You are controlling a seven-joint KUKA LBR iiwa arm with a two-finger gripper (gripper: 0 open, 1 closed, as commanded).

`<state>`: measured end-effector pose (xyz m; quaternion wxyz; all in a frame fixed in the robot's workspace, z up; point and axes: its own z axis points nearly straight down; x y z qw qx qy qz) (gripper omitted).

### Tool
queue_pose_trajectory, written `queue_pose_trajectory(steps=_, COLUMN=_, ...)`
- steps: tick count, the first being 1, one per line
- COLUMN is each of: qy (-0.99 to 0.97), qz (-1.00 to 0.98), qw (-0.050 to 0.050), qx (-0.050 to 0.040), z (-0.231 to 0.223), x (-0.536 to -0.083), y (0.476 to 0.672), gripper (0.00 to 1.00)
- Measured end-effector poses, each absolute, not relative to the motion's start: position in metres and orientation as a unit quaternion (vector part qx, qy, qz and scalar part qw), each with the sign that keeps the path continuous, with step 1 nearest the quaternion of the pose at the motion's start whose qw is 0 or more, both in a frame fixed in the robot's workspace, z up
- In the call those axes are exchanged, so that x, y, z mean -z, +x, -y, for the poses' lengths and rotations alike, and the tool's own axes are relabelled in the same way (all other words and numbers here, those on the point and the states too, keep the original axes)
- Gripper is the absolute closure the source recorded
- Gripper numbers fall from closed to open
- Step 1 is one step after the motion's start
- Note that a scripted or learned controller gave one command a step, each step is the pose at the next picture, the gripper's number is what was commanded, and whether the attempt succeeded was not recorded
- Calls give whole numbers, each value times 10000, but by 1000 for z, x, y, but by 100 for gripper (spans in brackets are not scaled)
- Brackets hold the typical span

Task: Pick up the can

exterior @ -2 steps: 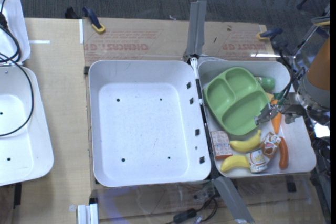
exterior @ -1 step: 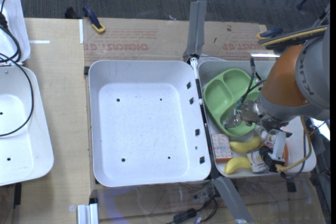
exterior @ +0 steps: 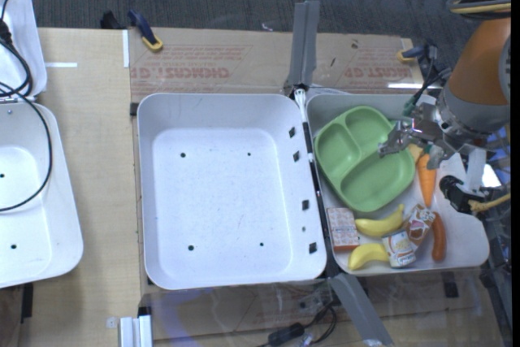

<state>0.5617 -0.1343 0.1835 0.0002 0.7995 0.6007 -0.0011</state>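
The can looks like a small labelled cylinder lying on its side near the front of the right bin, between a banana and a brown-topped packet. My gripper hangs over the right rim of a green divided plate, well behind the can and apart from it. The grey arm with its orange band comes in from the right.
In the right bin there are also two bananas, a carrot, a red sausage and a small box. The left bin sits beside it. A black cable loops by the wrist.
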Motion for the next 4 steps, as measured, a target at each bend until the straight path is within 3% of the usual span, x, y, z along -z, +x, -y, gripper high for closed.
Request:
queue_pose_trajectory(steps=1, qy=7670, qz=-6416, qw=88, qx=-53, z=183, x=-114, y=607, gripper=0)
queue_pose_trajectory(steps=2, qy=7724, qz=-6351, qw=-79, qx=7, z=210, x=-119, y=659, gripper=0)
queue_pose_trajectory(steps=3, qy=7776, qz=-6287, qw=13, qx=-36, z=200, x=-96, y=634, gripper=0)
queue_pose_trajectory(steps=4, qy=7761, qz=-6305, qw=-9, qx=-22, z=198, x=-105, y=634, gripper=100)
